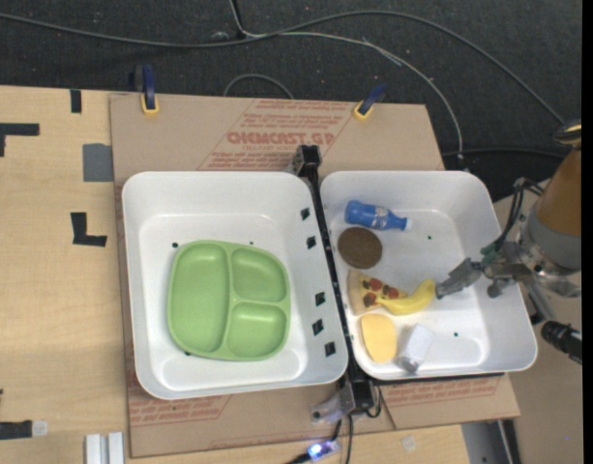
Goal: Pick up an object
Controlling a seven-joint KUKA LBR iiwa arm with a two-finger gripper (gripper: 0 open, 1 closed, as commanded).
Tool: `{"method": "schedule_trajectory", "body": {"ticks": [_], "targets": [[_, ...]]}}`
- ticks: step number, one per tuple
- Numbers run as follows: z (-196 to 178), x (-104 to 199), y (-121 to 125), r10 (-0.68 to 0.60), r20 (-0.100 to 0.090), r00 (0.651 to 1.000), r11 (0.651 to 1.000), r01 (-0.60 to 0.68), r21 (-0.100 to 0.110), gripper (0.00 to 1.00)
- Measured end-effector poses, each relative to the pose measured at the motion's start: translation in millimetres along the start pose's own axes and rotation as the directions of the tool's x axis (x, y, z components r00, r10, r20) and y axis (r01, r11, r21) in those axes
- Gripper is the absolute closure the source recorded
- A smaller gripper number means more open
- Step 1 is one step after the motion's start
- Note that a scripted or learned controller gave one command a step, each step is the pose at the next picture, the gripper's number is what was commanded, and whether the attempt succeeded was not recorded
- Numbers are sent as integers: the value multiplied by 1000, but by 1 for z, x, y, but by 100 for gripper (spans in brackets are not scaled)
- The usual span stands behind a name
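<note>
Gripper at right of frame, opening not discernible, tip just beside yellow plastic banana; arm enters low from right edge.

One fixed camera above the bench, slanting down on both bins

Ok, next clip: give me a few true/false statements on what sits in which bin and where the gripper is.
1. The green divided plate lies in the left bin. True.
2. The blue bottle lies on the green plate. False: it lies in the right bin, near its far wall.
3. The gripper is over the right bin, beside the banana. True.
4. The brown disc is between the gripper's fingers. False: it lies apart in the bin, left of the gripper.
5. The banana sits in the left bin. False: right bin.
</note>
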State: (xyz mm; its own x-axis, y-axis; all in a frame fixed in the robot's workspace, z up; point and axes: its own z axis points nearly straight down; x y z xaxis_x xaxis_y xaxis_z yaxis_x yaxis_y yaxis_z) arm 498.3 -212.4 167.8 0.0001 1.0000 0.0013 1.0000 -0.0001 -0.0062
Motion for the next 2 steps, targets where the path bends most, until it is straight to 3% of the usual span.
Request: {"method": "schedule_trajectory", "body": {"ticks": [1,2], "targets": [[52,-1,9,-1,0,1000,1000,1,0,0],[39,0,10,-2,0,1000,1000,2,-3,100]]}}
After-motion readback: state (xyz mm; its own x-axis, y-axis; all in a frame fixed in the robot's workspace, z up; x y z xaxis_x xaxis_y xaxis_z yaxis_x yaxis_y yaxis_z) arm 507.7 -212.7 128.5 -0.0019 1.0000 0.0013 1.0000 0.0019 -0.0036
